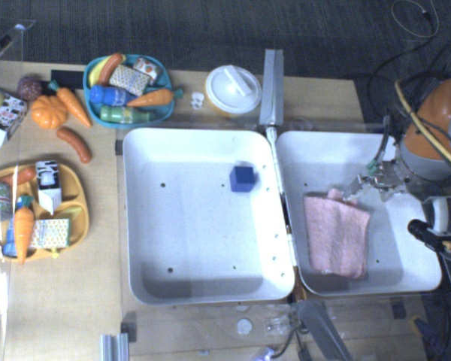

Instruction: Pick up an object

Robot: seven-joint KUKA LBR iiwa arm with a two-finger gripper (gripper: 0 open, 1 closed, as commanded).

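The grey arm's jaws (366, 182) hang low over the right shallow white bin (413, 277), just beside the top edge of the soft pink folded cloth (336, 234); whether they are parted or closed I cannot tell. To lift it well, I'd pinch a raised fold near that edge. The cloth lies flat, rumpled and limp, in the bin's left half.

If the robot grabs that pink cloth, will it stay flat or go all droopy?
Probably droopy: the pink folded cloth lies limp on the floor of the right white bin, with soft, uneven edges. It looks light, so it would likely sag and unfold. Pushed, it may bunch up rather than slide.
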